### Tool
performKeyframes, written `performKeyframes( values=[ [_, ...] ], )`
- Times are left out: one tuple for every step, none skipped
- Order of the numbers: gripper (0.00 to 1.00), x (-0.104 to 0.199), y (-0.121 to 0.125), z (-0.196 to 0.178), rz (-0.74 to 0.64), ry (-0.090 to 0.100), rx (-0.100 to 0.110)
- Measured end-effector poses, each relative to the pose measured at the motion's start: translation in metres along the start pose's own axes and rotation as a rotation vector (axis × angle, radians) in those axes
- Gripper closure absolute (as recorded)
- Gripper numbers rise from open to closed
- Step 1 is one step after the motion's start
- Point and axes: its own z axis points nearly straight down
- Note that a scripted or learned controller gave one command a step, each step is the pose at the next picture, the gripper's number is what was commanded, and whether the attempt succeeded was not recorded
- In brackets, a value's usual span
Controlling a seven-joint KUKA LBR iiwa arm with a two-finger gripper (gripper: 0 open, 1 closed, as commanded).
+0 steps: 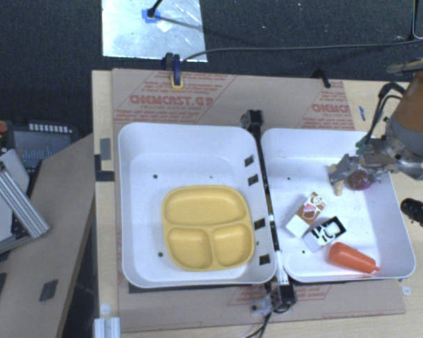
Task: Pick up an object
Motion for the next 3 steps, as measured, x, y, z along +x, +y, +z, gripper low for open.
performKeyframes(
  values=[
    [0.00, 0.000, 0.003, -0.006, -0.003, -0.002, -0.011],
    [0.00, -0.001, 0.001, 0.056, 0.000, -0.001, -0.007],
    [0.00, 0.004, -0.002, 0.097, 0.001, -0.001, -0.017]
  ],
)
